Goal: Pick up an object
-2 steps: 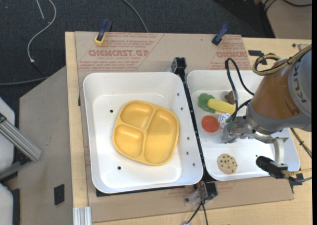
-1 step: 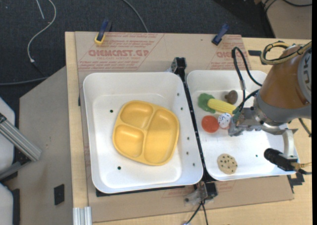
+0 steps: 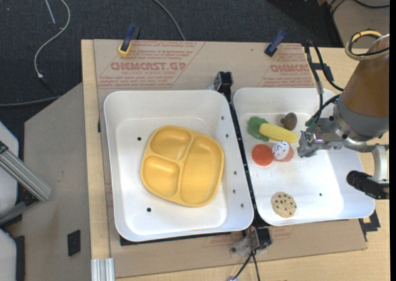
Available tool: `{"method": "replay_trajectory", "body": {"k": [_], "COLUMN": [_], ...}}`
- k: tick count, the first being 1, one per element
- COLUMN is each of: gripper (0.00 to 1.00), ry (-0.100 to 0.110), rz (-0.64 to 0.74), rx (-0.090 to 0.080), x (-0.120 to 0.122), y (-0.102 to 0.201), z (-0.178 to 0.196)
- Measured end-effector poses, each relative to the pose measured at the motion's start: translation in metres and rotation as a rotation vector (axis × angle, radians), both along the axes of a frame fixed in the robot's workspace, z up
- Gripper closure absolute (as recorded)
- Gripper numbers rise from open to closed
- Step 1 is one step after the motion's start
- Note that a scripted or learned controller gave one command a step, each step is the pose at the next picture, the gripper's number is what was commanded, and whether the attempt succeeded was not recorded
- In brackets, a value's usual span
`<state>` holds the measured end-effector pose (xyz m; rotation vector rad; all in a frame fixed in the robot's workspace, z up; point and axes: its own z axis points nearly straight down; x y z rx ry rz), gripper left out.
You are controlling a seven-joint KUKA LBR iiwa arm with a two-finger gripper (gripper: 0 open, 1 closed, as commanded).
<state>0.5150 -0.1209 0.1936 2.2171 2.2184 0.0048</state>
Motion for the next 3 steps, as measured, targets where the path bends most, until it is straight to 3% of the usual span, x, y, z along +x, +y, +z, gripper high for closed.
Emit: {"method": "replay_trajectory", "body": {"k": [1, 2, 3], "gripper": [1.00, 1.00, 1.00], "ry": [-0.002, 0.009, 0.008], "rz": [0.001, 0.004, 0.001], "rx": [0.000, 0.004, 0.003], "x": [-0.001, -0.016, -0.012], "y": [-0.001, 0.048, 0.091], "z": [0.064, 0.062, 0.055]}}
